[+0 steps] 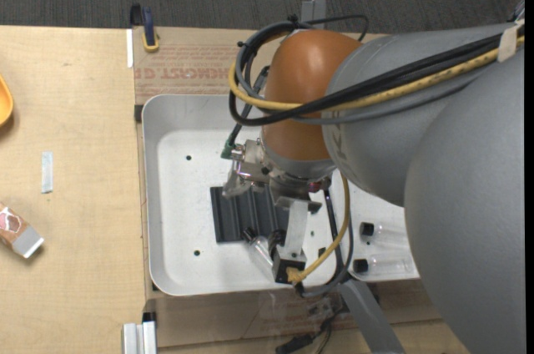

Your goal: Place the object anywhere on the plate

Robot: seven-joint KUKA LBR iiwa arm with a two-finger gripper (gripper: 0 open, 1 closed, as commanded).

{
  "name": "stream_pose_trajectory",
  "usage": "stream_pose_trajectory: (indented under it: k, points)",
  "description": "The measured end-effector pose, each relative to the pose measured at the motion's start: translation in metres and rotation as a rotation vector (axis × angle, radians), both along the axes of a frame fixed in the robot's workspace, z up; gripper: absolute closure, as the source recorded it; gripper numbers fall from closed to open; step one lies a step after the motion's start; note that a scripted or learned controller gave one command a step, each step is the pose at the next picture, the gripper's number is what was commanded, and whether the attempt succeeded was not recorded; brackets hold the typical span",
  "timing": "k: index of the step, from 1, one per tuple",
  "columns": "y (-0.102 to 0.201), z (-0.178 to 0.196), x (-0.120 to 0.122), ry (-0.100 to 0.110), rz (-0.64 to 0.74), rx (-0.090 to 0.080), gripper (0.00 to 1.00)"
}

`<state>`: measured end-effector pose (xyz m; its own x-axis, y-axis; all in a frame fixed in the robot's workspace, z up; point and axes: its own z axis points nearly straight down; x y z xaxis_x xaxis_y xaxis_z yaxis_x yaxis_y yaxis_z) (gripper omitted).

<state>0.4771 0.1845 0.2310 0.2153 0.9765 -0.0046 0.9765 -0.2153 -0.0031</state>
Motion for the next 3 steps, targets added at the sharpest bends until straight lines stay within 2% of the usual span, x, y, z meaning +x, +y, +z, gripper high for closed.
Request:
stream_pose_trajectory:
  k: [3]
  points:
    - [0.0000, 0.0000, 0.0000, 0.000, 0.000, 0.000, 0.00]
